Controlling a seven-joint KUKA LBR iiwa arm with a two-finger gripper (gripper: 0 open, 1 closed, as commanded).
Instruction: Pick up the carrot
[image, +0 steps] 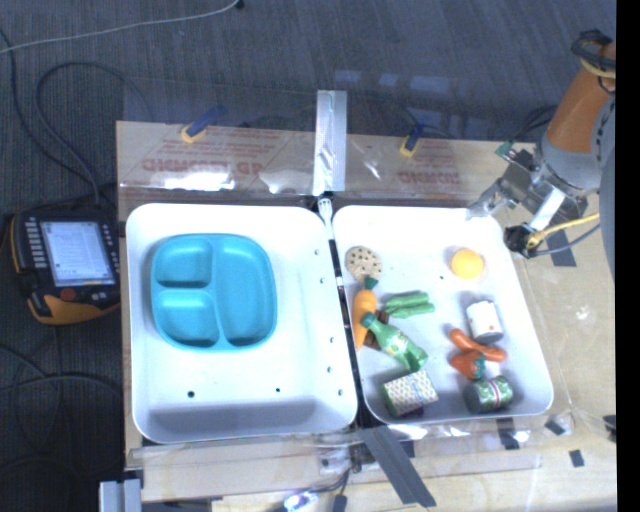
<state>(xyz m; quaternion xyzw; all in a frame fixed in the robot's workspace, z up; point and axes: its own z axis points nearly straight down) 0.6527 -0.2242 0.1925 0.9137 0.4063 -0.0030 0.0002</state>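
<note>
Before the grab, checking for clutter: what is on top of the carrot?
A green bottle lies across the carrot's lower end, and green beans touch its right side. The carrot's lower tip is covered.

Your carrot (364, 310) is small and orange with a green top. It lies in the right bin (530, 330), close to that bin's left wall, about halfway along it and roughly parallel to it.

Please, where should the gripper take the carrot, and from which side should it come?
Probably the carrot at its bare orange upper part, from straight above, fingers closing across its width. It lies flat, close to the right bin's left wall, and the green bottle crosses its lower end, so the lower part is crowded.
</note>
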